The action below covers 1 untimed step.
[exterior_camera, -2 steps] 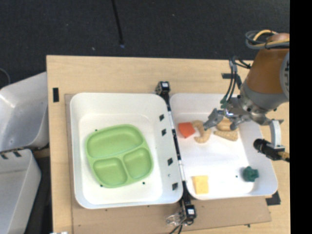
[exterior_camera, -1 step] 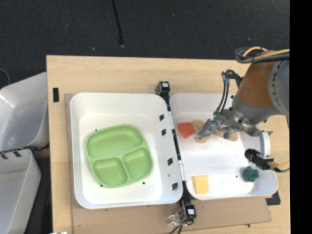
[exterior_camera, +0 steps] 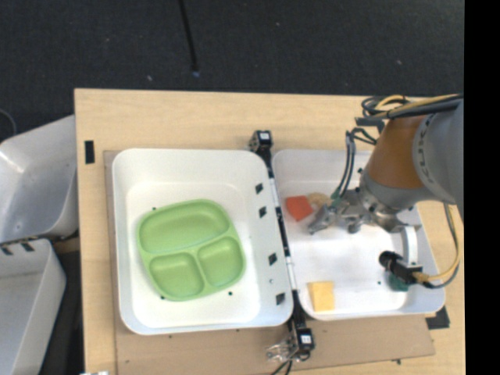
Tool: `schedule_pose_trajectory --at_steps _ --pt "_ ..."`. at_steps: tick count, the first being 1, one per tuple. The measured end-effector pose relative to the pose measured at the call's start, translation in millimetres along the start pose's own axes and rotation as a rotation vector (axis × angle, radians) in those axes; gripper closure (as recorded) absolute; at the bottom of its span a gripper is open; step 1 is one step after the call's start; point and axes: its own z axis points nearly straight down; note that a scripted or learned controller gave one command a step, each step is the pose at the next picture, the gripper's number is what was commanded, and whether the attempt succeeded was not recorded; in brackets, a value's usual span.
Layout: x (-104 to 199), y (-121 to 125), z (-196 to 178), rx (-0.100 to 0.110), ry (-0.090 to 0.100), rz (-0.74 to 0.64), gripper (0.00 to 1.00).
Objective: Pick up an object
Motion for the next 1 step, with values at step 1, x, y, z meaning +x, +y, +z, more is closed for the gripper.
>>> schedule_pose_trajectory --at_steps 1 --pt "-1.3 1.6 -12.4 -0.004 0.000 0.005 1.00"
